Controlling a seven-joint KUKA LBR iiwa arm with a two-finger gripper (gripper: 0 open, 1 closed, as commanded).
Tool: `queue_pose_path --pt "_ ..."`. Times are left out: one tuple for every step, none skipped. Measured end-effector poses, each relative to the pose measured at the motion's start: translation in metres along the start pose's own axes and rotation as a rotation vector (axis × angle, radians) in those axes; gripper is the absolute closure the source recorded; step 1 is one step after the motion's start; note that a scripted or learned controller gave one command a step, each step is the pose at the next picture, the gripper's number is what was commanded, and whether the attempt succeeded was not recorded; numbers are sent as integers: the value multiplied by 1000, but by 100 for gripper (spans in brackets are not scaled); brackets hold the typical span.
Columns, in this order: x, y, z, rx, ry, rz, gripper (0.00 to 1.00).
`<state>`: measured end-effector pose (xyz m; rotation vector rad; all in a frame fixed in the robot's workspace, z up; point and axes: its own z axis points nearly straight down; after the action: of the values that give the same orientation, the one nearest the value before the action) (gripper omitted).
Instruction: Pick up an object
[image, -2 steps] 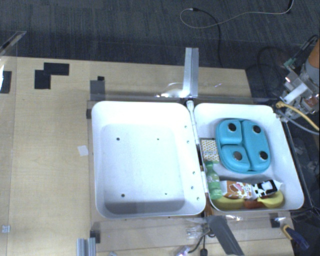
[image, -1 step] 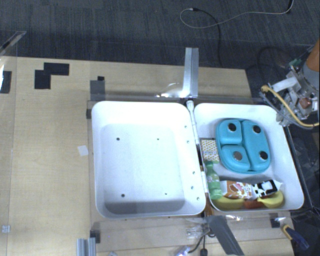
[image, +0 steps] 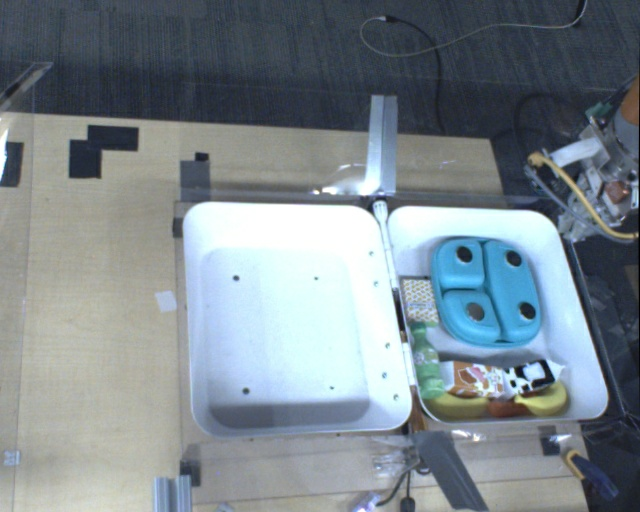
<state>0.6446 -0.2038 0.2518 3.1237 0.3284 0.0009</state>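
Farthest from the gripper (image: 604, 178), a yellow banana (image: 512, 404) and a printed packet (image: 492, 380) lie against the near wall of the right bin (image: 574, 262), with a green bottle (image: 425, 360) along the divider. Closer to the gripper, a blue tray (image: 487, 290) fills the bin's middle. The left bin (image: 200, 300) lies well beyond. The gripper hangs outside the bin's far right corner; open or closed, I cannot tell.

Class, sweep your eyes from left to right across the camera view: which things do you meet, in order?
Left bin → green bottle → blue four-lobed tray → robot arm at the right edge.
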Motion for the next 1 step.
queue_pose_path --pt "15 3 -12 -1 1 -147 100"
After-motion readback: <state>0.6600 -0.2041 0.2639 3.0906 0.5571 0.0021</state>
